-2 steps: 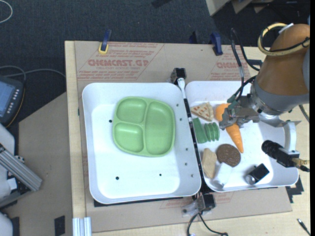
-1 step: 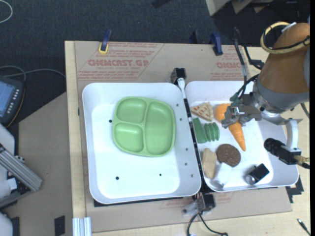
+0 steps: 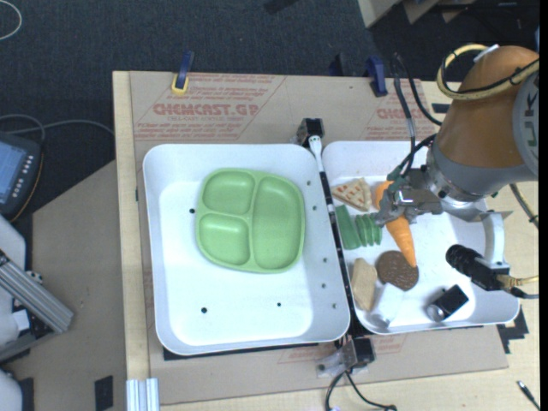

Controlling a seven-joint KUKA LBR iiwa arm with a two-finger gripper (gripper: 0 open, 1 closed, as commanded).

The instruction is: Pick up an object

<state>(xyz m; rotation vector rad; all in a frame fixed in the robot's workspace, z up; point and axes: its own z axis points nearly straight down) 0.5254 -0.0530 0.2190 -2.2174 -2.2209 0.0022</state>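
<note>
Orange-banded arm (image 3: pixel 484 114) hangs over the right bin (image 3: pixel 479 315), its gripper (image 3: pixel 401 202) low at the carrot (image 3: pixel 402 238).
Whether the fingers are clenched or released cannot be told. Around the carrot: toast slice (image 3: pixel 353 194) up-left, green beans (image 3: pixel 358 228) left, brown cookie (image 3: pixel 397 269) below. Further left, a green divided plate (image 3: pixel 253 221) fills the left bin (image 3: pixel 171 306).
</note>
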